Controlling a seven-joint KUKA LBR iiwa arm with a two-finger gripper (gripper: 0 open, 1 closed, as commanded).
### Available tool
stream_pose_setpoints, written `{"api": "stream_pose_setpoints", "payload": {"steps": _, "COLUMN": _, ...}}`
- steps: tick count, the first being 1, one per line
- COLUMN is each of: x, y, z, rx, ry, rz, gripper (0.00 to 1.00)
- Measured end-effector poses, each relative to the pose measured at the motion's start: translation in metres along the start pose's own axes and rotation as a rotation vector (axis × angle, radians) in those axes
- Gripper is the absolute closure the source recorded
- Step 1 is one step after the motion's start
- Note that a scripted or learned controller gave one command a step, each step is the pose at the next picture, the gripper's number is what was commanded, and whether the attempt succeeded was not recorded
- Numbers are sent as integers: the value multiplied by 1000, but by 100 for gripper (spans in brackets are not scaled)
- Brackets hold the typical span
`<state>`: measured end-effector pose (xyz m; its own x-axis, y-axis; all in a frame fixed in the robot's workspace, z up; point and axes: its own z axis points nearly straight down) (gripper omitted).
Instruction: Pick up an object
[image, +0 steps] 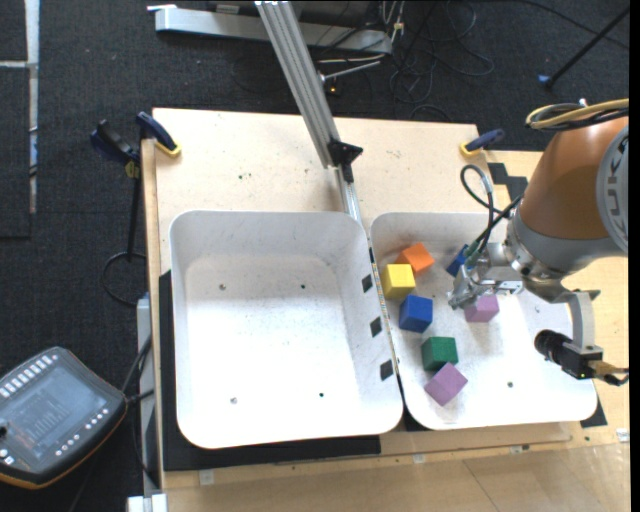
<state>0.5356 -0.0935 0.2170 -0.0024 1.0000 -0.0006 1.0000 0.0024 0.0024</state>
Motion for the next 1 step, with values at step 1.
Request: {"api": "stream_pose_setpoints", "payload": {"steps": 1, "x": 57, "y": 10, "z": -13, "rx": 0, "ry": 2, "rz": -6, "gripper": 100}}
